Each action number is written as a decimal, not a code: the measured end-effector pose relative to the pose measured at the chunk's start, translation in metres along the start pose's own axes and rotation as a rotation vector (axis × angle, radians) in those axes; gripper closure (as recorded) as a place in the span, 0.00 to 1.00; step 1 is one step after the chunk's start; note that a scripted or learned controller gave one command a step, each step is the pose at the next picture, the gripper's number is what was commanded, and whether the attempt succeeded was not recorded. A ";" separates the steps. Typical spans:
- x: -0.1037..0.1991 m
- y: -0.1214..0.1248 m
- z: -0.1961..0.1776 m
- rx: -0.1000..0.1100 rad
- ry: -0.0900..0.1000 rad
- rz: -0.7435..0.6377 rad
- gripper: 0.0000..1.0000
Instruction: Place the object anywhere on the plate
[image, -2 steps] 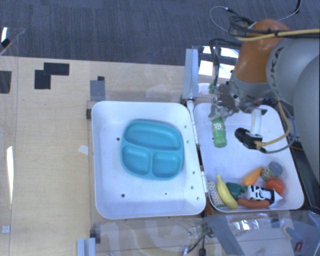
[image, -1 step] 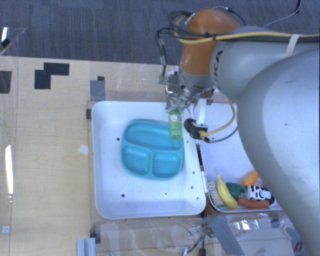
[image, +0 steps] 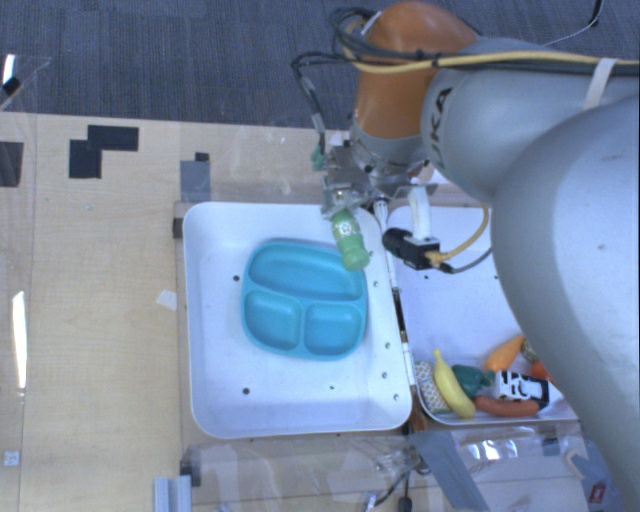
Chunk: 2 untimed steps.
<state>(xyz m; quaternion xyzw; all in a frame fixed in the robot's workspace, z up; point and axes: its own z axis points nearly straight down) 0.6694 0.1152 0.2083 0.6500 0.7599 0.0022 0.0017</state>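
A blue plate (image: 300, 300) with three compartments lies in the left white bin (image: 220, 330). My gripper (image: 340, 212) hangs over the plate's far right corner, shut on a small green bottle (image: 351, 243). The bottle hangs from the fingers, tilted, with its lower end just above the plate's right rim. The grey arm with its orange band (image: 400, 60) reaches in from the upper right.
The right bin (image: 450, 300) holds a cluster at its near edge: a yellow banana (image: 452, 388), a green piece (image: 470, 379), an orange carrot (image: 505, 352), a red item (image: 505, 406) and a black-and-white object (image: 520, 385). A black cable connector (image: 408, 247) dangles beside the gripper.
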 end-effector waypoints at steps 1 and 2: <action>0.001 0.001 -0.012 -0.005 0.001 -0.002 1.00; 0.000 0.001 -0.012 -0.005 0.001 -0.002 0.00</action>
